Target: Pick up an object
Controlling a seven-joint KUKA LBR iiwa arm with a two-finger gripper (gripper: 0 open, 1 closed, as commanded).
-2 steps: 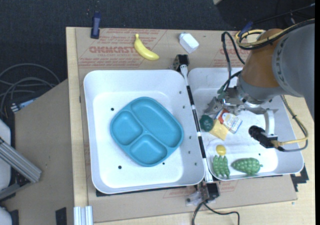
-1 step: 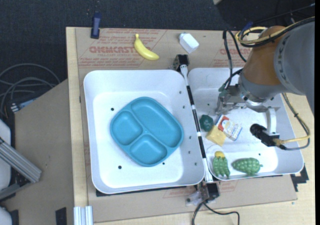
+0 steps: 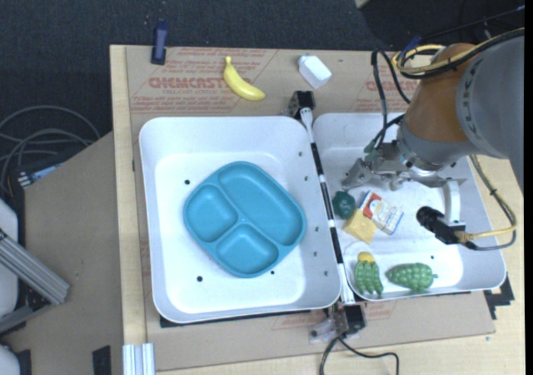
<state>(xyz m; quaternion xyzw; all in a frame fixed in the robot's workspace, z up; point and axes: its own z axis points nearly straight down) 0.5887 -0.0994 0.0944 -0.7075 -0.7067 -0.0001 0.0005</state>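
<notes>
In the right bin, a dark green ball lies by the left wall. Beside it are a yellow block and a white and red packet. A green and yellow toy vegetable and a bumpy green one lie near the front wall. My gripper hangs low over the bin's middle, just above and behind the ball and the packet. I see nothing held in it.
A blue divided plate lies in the left bin. Behind the bins, on the cardboard, are a yellow banana, a white block and a small blue object. The arm covers the right bin's back right part.
</notes>
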